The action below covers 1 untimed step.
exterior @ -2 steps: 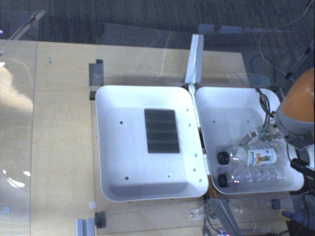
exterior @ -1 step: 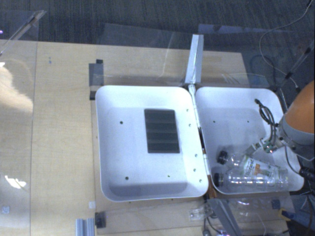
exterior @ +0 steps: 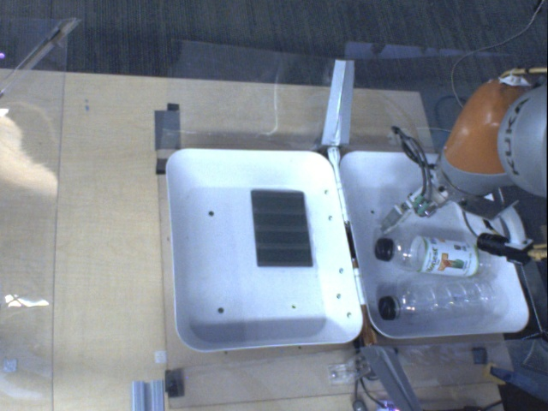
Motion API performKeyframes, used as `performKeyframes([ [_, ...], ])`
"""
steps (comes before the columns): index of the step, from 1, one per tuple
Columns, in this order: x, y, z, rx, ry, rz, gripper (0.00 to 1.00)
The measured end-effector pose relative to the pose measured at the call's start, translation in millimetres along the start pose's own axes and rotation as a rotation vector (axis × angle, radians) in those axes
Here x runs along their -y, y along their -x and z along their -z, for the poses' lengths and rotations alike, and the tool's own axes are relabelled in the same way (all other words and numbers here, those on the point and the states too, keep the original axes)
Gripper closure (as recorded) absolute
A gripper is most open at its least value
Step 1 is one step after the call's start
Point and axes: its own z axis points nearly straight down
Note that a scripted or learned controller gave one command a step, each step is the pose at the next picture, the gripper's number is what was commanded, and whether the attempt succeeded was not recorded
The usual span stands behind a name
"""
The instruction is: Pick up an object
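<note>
In the right bin (exterior: 368, 174) lie two clear plastic bottles on their sides, black caps pointing left. The upper bottle (exterior: 432, 255) carries a white label with green and orange print. The lower bottle (exterior: 437, 300) is bare and see-through, near the bin's front wall. My gripper (exterior: 396, 218) hangs low over the right bin, just above and left of the labelled bottle's cap, with nothing visibly in it. A dark ribbed rectangular block (exterior: 281, 228) lies flat in the middle of the left bin (exterior: 197, 255).
The grey arm with its orange band (exterior: 479, 135) reaches in over the right bin's far right corner, trailing cables. A metal bracket (exterior: 336, 114) stands behind the seam between the bins. A wooden bench (exterior: 94, 247) surrounds them.
</note>
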Motion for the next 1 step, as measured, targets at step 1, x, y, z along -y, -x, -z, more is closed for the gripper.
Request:
performKeyframes([
  [1, 31.8, -75.7, 1.4, 0.003, 0.005, 0.086, 0.00],
])
